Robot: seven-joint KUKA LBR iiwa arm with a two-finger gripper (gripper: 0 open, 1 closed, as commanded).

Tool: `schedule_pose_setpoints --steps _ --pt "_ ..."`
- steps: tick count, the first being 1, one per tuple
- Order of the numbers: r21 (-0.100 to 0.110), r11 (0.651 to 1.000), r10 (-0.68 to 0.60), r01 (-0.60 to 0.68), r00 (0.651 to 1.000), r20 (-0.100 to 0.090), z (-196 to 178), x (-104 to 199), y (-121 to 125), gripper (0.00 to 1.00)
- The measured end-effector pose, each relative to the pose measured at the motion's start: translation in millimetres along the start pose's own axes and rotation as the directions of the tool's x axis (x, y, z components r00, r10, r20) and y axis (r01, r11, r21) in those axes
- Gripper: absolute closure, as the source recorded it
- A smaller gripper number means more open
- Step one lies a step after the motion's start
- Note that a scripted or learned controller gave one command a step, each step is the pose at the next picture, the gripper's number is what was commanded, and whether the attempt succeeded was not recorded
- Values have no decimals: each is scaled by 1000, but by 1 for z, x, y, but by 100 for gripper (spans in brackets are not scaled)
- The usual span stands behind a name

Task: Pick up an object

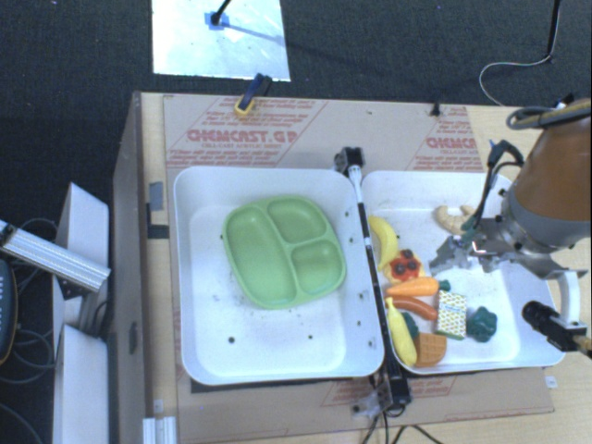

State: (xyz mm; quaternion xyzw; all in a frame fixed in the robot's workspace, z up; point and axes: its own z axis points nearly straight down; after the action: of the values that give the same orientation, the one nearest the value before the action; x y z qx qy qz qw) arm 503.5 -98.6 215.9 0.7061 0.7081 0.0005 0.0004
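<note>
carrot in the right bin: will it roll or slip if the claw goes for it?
The carrot looks like smooth toy plastic, so probably stiff, light and somewhat slippery. Its tapered round shape suggests it may roll or pivot when nudged. It lies crowded among other toy food near the right bin divider, so a push would likely shove neighbours too.

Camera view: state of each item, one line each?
Green three-compartment plastic plate: flat in left white bin, nothing on it.
Yellow toy banana: lying in right white bin, against the divider.
Orange toy carrot: lying flat.
Gripper: above the right bin, holding nothing visible.
</note>
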Motion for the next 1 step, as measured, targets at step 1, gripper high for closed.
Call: schedule_pose_setpoints --steps 1 --pt "-1 1000 1 -1 1000 0 132 -13 20 0"
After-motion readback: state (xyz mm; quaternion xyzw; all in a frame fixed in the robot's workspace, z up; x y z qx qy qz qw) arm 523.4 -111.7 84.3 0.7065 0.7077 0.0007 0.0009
